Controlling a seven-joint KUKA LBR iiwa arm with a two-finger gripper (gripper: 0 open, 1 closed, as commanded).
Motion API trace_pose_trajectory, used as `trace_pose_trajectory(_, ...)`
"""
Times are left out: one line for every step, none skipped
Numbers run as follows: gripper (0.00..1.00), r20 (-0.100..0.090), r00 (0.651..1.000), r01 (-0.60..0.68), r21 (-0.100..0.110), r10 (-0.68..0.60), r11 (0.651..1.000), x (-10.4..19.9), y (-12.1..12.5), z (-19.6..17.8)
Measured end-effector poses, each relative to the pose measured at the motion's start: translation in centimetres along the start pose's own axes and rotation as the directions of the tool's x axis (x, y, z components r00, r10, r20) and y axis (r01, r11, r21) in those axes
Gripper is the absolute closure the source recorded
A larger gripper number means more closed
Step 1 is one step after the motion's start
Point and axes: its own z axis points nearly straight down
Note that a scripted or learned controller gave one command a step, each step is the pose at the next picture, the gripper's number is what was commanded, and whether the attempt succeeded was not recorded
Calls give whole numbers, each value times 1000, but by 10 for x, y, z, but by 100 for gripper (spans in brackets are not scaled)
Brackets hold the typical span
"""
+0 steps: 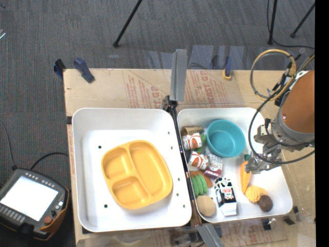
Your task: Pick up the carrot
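Even, diffuse overhead light; the two white bins are bright but not blown out. Shadows are soft and short. The picture is slightly soft and grainy, and the small items blur.

A robotics lab: tripod legs stand on grey carpet behind the plywood bench, teach pendant left of it.

1. Tool, right-centre of frame: fingers lost in dark clutter, open or closed not readable.
2. Carrot: top end covered by the tool.
3. Arm: cut off at the right edge.
4. Handheld screen unit, lower left: clipped by the left edge.
5. Small packages at the right bin's left wall: labels too small to read.
6. Tabletop: front edge cut by the bottom of the frame.
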Motion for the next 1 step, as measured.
trace_pose_trajectory(100,3,993,119,-17,-119,993,6,45,86)
